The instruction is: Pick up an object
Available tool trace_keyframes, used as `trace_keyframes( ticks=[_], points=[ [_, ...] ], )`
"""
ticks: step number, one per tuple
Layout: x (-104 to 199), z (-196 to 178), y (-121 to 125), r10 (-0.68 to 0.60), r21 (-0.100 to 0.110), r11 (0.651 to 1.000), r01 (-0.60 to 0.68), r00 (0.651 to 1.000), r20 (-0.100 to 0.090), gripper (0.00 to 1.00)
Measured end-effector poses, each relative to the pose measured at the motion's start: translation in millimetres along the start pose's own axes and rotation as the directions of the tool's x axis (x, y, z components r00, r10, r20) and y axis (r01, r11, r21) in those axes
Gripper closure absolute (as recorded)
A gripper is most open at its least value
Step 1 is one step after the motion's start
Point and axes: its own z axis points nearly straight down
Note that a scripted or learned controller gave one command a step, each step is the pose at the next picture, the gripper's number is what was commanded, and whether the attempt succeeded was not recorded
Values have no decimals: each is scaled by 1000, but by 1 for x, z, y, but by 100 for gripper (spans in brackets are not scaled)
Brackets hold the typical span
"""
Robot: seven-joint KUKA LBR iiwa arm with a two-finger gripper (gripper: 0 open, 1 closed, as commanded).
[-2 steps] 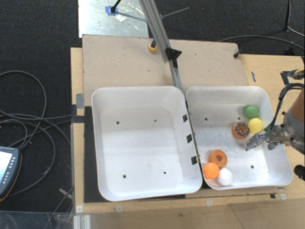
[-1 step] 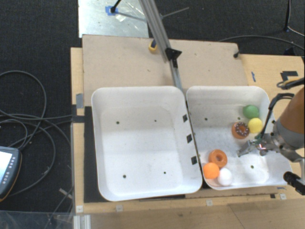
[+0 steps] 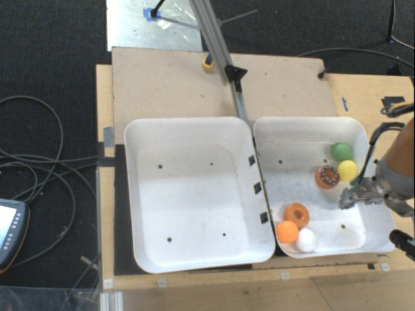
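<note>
Nothing is lifted yet. The yellow ball (image 3: 347, 170), green ball (image 3: 342, 151) and sprinkled donut (image 3: 327, 177) sit at two o'clock in the right bin (image 3: 305, 129). The gripper (image 3: 351, 198), at the ball's six o'clock, holds nothing; its spread I cannot tell. Descent, closing and lift remain.

Two white bins (image 3: 194, 131) (image 3: 305, 125) side by side. Five small items: one green ball (image 3: 342, 151), one yellow ball (image 3: 347, 170), one orange ball (image 3: 287, 231), one white ball (image 3: 306, 240), two doughnut-shaped rings (image 3: 327, 177) (image 3: 297, 214).
</note>
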Motion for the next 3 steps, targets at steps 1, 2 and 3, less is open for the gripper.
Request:
trace_keyframes(
  ticks=[1, 2, 3],
  points=[
    [3, -44, -1, -3, -2, 1000, 3, 1000, 1, 100],
    [2, -91, -7, -3, -3, 1000, 3, 1000, 1, 100],
    [1, -109, -5, -4, 0, 1000, 4, 1000, 0, 100]
  ],
)
